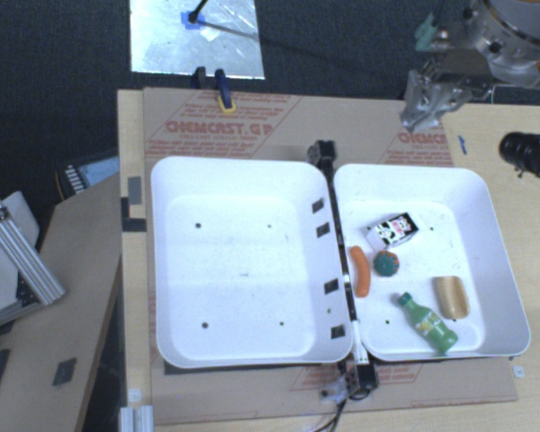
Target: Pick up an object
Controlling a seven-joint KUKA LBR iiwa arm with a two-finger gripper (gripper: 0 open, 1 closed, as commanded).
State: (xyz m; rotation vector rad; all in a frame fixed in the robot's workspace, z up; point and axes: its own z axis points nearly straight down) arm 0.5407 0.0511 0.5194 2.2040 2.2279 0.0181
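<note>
We're hovering the gripper (425, 115) past the right bin's (491, 207) far edge; can't tell the jaw state from here. Five things are sitting in that bin. We're eyeing the bottle (427, 323) near the front edge, so we're needing a clean drop across its body.

Five small items (405, 273) in right bin (495, 232)

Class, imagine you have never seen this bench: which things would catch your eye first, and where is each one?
The bright green bottle lies at the near edge of the right bin, with an orange carrot against the divider. The hand hangs above the bench beyond that bin's far edge.
</note>
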